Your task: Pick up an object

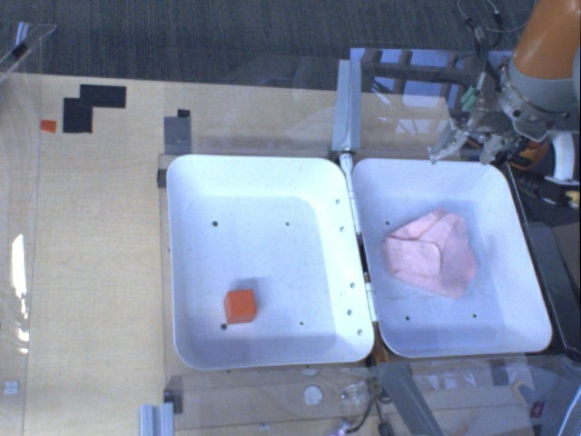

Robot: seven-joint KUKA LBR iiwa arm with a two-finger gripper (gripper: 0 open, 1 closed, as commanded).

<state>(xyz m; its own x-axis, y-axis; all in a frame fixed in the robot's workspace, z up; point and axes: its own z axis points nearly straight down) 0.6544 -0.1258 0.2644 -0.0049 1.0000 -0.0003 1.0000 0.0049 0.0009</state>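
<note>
Two shallow white bins sit side by side on the pale wooden bench (91,271), their inner rims touching along a line of small clips. The left bin (195,243) carries a small orange block (241,306), which rests on the floor near the bin's front edge, a little left of the middle and well clear of every wall. The right bin (517,271) carries a crumpled pink cloth (434,252), lying roughly in the middle of the floor, bunched and folded over itself, touching none of the rims.

The arm (549,34) comes in at the far right corner, its orange band showing above the grey wrist. The gripper (465,148) hangs over the far rim of the right bin, toward that bin's right corner, above and well apart from the cloth. Its two thin fingers (442,149) point down and stand spread, with a clear gap between them and nothing held in that gap.

On the bench near its far left corner lie some flat black patches (91,105) with a small orange square (48,126) just beside them. A grey metal frame (345,107) stands behind the bins, along the line where they meet
</note>
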